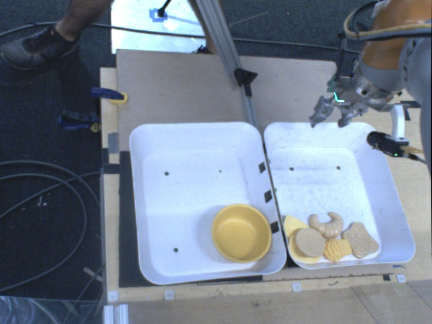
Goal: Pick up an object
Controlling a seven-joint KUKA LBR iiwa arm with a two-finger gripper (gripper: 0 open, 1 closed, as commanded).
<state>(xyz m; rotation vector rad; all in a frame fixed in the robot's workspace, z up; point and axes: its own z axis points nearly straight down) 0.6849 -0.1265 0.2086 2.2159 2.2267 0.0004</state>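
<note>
My gripper (pixel 331 118) hangs over the far rim of the right bin (pixel 388 181), its two fingers spread apart with nothing between them. At that bin's near edge lies a cluster of small food-like pieces: a yellow wedge (pixel 292 225), a tan round disc (pixel 310 243), a curled beige shrimp-like piece (pixel 328 224), a yellow waffle-like piece (pixel 337 250) and a tan cracker-shaped piece (pixel 360 240). A yellow bowl (pixel 241 232) sits upright in the near right corner of the left bin (pixel 155 181). The gripper is well away from all of them.
A grey tripod leg (pixel 223 46) slants down to the bench just behind the seam between the bins. A person's leg and shoe (pixel 47 42) stand on the floor at the far left. Clamps (pixel 108 96) grip the bench's left edge.
</note>
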